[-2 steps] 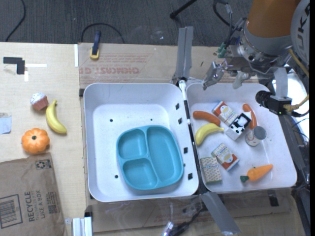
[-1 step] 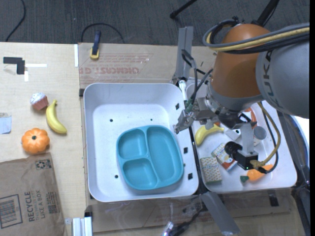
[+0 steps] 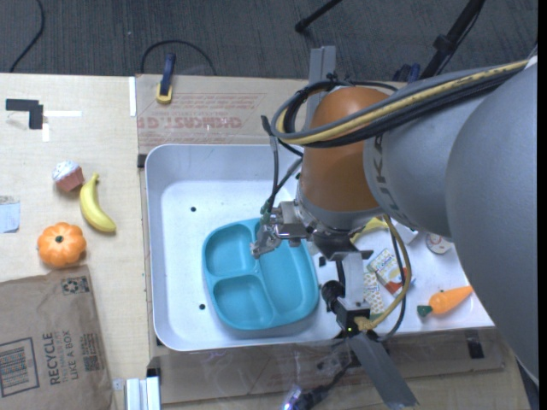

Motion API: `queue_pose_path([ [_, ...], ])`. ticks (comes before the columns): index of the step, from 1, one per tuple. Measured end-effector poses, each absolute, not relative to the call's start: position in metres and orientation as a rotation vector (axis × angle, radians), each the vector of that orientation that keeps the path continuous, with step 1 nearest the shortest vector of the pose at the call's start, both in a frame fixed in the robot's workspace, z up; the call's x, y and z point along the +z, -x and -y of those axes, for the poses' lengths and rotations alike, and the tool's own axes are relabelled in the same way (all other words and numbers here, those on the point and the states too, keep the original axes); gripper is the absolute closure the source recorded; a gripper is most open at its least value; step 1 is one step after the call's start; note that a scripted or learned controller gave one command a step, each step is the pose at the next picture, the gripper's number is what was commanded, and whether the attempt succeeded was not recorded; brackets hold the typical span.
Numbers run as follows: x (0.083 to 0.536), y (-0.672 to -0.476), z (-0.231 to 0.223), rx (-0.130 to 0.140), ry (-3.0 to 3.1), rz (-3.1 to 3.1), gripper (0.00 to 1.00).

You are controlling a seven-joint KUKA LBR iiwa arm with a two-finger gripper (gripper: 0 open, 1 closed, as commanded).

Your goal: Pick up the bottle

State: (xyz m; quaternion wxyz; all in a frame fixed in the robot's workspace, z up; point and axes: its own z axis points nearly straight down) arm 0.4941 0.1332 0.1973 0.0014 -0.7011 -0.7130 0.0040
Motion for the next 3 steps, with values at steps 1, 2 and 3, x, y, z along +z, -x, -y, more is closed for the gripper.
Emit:
queue_pose_path([
  [1, 0.093, -0.523, -0.181, 0.003, 1.948, 2.468, 0.0],
  [2, 0.103, -0.527, -0.176, 0.004, 1.966, 2.465, 1.0],
  [3, 0.109, -0.526, -0.175, 0.011, 1.97, 2.456, 1.0],
])
